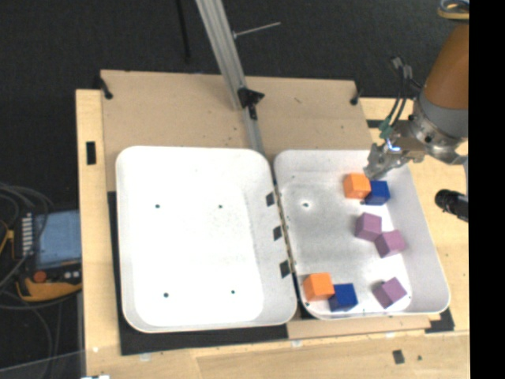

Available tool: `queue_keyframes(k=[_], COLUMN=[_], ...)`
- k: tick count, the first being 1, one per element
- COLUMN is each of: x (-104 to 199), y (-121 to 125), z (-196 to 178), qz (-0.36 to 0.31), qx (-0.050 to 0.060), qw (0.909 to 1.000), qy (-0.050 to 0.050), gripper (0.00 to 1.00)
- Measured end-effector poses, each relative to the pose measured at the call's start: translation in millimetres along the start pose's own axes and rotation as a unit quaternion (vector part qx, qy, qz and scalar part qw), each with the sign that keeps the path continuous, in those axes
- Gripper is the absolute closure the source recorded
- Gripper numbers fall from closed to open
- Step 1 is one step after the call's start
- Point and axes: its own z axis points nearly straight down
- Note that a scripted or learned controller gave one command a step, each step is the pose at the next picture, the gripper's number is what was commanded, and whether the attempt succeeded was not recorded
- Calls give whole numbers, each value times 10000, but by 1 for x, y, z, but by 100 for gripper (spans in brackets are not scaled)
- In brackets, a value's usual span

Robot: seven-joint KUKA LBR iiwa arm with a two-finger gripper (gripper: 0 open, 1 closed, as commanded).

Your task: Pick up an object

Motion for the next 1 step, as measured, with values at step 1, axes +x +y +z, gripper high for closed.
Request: queue_keyframes(k=[1], x=[61], y=[9], z=[1], qz=[-20], qx=[20], qw=[10000], qy=[10], gripper=[100])
